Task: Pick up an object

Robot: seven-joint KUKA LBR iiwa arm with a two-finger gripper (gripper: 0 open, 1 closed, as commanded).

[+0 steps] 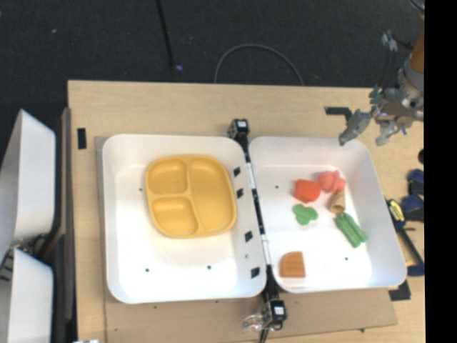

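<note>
The right white bin (371,274) holds several small toy foods: a red piece (307,189), a pink piece (330,181), a small green piece (305,214), a long green piece (350,229), a small tan piece (337,207) and an orange-brown slab (292,264) near the front. My gripper (368,130) hangs over the far right corner of this bin, well behind the foods. It is open, its two grey fingers spread apart with nothing between them.
The left white bin (121,263) carries a yellow divided plate (191,195). A black clip strip (251,206) joins the two bins. Blue and yellow clamps (407,206) sit at the bench's right edge. White boxes (28,191) stand at the far left.
</note>
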